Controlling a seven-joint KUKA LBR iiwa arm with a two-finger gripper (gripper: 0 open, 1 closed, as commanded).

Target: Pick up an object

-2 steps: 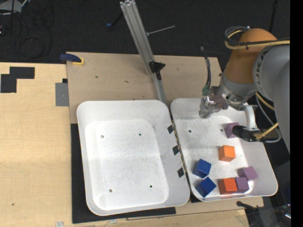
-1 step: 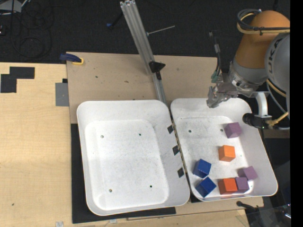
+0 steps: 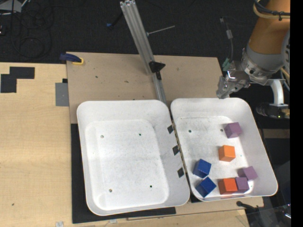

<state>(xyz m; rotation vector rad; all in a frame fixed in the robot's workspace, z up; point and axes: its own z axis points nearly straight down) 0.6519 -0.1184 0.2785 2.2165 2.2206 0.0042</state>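
Note:
The right bin (image 3: 203,109) holds several small blocks. A purple block (image 3: 232,129) lies near its right side, with an orange block (image 3: 227,152) below it. Two blue blocks (image 3: 202,167) (image 3: 206,187) sit near the bin's front left. At the front edge an orange block (image 3: 229,185) lies beside two purple blocks (image 3: 242,184) (image 3: 248,173). My gripper (image 3: 226,90) hangs above the far right corner of the right bin, away from all the blocks. Nothing shows between its fingers.
The left bin (image 3: 90,112) stands beside the right one, with black clips (image 3: 175,149) along the shared edge. A slanted metal rail (image 3: 142,41) rises behind the bins. A brown board (image 3: 113,74) lies beyond them.

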